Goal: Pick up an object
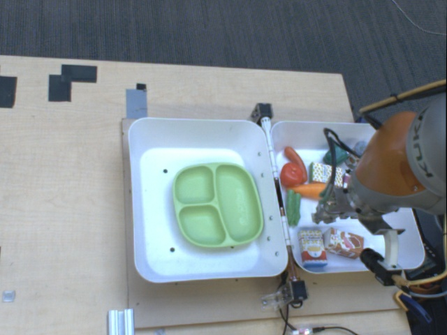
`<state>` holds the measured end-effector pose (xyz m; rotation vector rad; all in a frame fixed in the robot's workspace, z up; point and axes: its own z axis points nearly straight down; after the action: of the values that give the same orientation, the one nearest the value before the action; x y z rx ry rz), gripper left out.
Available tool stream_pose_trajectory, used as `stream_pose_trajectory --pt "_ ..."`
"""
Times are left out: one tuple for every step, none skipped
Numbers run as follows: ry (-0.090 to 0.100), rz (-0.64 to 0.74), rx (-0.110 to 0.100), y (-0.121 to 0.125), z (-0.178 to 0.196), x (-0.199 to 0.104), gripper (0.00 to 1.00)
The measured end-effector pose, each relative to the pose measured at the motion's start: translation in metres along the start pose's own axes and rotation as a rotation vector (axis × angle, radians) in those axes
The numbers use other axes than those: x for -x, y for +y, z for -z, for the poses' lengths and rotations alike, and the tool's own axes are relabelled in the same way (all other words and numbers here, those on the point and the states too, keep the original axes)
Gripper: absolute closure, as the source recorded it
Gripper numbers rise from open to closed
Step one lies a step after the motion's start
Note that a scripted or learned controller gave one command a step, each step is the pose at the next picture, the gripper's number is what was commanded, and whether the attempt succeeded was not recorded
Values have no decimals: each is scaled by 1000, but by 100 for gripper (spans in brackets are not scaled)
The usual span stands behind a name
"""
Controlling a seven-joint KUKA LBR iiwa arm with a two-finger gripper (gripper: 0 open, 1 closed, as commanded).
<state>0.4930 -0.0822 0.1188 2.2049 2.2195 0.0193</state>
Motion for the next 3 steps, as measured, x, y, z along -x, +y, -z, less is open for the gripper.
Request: stream_pose_trajectory --pt "0 0 0 0 0 0 0" --pt "0 -6 -12 -5 -32 5 0" --pt "0 -4 -6 -3 -21 4 100"
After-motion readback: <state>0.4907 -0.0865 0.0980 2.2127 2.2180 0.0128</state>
